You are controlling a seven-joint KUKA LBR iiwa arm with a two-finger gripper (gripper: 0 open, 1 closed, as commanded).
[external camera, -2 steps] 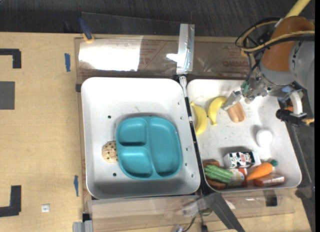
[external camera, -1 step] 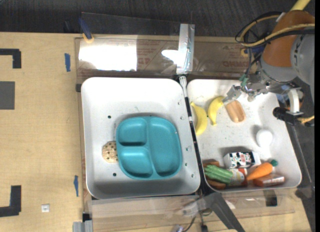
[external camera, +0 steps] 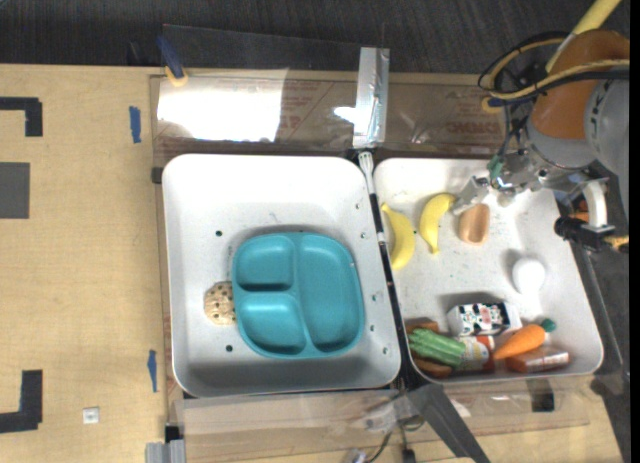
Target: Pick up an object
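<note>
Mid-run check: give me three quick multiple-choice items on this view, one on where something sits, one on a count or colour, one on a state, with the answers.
1. Where does the cookie lie?
A. in the left bin, against the teal tray's left edge
B. in the right bin beside the carrot
C. on the bench outside both bins

2. How many bananas are in the right bin?
A. none
B. two
C. five

3. How does the teal tray sit?
A. flipped bottom up
B. standing on edge
C. flat, compartments facing up

Answers: 1 A, the cookie touches the tray's left side inside the left bin. 2 B, two bananas lie near the divider. 3 C, its three compartments show from above.
</note>
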